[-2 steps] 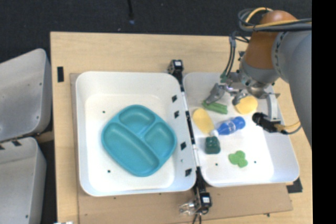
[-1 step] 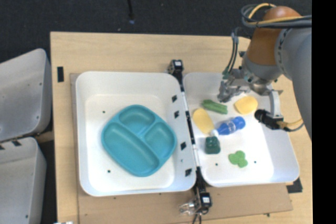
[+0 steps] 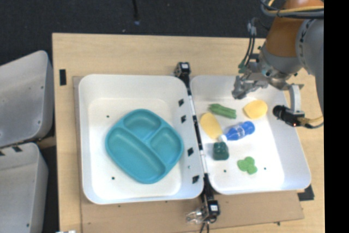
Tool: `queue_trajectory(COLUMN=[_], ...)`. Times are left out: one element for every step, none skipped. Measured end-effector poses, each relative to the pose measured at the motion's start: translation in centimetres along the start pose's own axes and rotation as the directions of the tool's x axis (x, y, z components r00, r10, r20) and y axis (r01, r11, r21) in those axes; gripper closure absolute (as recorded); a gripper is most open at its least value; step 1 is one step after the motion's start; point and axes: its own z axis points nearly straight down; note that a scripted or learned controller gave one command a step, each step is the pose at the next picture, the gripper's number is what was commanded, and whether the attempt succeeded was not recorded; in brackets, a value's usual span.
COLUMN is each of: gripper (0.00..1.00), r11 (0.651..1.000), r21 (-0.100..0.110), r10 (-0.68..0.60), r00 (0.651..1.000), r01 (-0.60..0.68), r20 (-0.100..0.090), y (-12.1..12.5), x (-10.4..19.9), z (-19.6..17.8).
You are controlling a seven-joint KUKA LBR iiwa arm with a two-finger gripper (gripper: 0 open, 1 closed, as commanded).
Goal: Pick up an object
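Observation:
The right bin (image 3: 283, 172) holds several small objects: a green elongated piece (image 3: 222, 111), a yellow rounded piece (image 3: 255, 109), a yellow oval piece (image 3: 210, 125), a blue bottle-like piece (image 3: 239, 131), a dark green block (image 3: 220, 151) and a bright green lump (image 3: 247, 165). My gripper (image 3: 243, 87) hangs over the bin's far part, just up and left of the yellow rounded piece and right of the green elongated piece. Nothing shows between its fingers.
The left bin (image 3: 92, 172) holds a teal divided plate (image 3: 144, 144). A divider with black clips (image 3: 191, 123) runs between the bins. The arm (image 3: 286, 35) comes in from the upper right. A black cable fitting (image 3: 283, 113) sits at the right bin's rim.

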Motion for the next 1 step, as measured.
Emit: queue_trajectory(gripper=[1.0], r11=[1.0], r21=[-0.001], r10=[-0.005], r00=[1.0], r01=[0.005], r20=[0.001], y=[0.07], x=[-0.16], z=[-5.2])
